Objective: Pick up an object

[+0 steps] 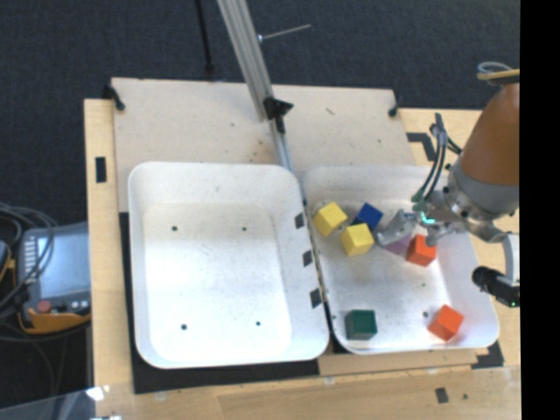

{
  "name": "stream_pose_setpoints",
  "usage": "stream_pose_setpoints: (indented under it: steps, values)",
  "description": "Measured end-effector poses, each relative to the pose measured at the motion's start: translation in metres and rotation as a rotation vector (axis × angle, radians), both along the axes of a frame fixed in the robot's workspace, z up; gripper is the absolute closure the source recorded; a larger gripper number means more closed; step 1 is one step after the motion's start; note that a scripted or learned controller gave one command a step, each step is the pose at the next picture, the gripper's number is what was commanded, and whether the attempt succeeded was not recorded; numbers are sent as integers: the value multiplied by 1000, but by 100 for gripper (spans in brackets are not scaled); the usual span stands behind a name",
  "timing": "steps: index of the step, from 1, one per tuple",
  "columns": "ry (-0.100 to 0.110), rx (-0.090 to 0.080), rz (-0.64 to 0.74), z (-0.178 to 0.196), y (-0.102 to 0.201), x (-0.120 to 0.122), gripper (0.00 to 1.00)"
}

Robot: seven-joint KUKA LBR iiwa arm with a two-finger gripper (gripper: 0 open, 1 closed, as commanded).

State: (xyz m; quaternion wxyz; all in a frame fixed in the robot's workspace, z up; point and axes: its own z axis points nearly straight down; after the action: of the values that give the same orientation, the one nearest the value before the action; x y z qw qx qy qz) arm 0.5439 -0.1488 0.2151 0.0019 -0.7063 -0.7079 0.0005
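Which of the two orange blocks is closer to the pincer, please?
The upper orange block, lying right beside the pincer in the right bin. The other orange block sits apart near that bin's lower right corner.

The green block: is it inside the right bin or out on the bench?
Inside. The green block lies on the floor of the right bin, near its front-left corner, within the white rim, apart from the other blocks.

Jaws (401, 232) low among blocks, perhaps touching orange cube (421, 251).
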Motion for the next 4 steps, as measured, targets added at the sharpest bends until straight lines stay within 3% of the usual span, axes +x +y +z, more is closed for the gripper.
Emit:
stream_pose_setpoints:
  steps: [1,3,4]
  values:
    - [-5,-1,-2,2,0,1,0]
    - [1,-3,-6,-114,-2,0,0]
    - [-9,-2,-13,-100,-2,2,100]
